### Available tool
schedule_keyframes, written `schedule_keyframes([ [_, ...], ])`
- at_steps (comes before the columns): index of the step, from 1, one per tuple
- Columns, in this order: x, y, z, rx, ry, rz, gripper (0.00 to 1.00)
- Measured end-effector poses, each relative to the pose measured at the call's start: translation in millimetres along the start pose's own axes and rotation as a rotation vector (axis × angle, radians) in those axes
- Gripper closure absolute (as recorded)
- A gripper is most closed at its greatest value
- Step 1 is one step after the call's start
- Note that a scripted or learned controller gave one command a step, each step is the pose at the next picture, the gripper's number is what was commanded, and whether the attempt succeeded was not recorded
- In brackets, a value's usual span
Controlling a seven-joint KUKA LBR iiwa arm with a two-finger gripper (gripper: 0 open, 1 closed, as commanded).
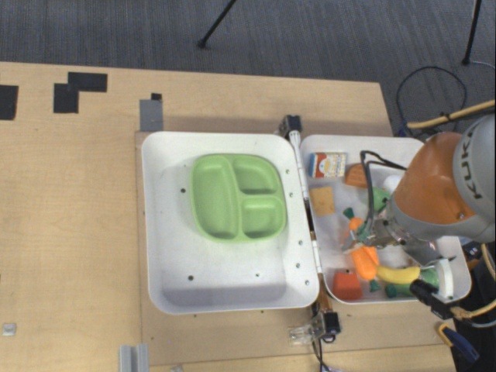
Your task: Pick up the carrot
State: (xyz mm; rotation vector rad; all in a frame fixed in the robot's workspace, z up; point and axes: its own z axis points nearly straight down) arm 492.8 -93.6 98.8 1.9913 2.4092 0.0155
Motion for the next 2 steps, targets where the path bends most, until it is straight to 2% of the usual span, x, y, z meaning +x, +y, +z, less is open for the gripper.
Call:
schedule_keyframes([
  [1, 0.0, -0.1, 0.1, 0.000, 0.000, 0.000, 0.00],
  [2, 1.6, 7.4, 11.7, 0.010, 0.002, 0.455, 0.00],
])
